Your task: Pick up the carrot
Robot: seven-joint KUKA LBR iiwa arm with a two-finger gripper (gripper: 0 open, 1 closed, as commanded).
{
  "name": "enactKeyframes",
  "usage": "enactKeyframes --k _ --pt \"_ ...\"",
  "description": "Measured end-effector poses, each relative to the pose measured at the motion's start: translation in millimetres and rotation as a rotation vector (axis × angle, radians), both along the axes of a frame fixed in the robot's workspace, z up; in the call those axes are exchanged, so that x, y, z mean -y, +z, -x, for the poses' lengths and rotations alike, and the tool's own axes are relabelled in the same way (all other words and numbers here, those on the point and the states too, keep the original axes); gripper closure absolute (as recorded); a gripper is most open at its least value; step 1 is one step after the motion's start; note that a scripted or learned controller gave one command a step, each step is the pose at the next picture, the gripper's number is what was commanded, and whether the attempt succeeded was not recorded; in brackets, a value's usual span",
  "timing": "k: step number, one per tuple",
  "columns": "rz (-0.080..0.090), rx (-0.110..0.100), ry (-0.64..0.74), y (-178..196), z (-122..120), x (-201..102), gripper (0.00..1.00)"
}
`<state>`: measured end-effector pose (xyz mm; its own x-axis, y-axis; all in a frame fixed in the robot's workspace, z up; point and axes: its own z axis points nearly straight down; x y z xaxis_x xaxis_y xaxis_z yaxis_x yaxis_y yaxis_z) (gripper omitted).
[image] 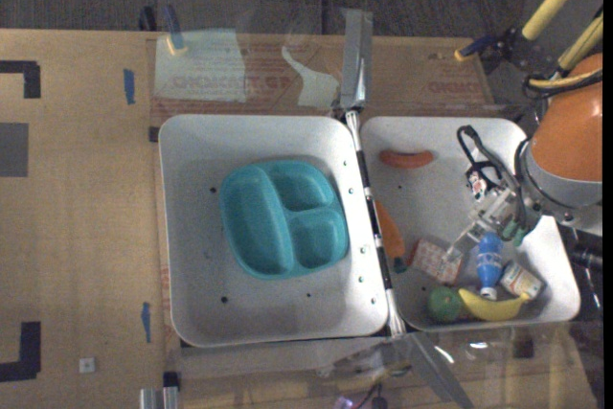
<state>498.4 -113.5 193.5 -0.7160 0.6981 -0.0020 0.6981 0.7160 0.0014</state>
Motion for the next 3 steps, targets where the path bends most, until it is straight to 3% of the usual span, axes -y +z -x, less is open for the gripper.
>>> enactKeyframes --k 1,2,3 --pt "0.002 0.012 0.121 -104.7 15.1 -5.6 0.00" --pt "0.005 0.023 0.117 -93.8 12.3 -4.2 1.00" --pt "0.000 0.000 -0.429 -9.2 16.5 -28.4 1.00"
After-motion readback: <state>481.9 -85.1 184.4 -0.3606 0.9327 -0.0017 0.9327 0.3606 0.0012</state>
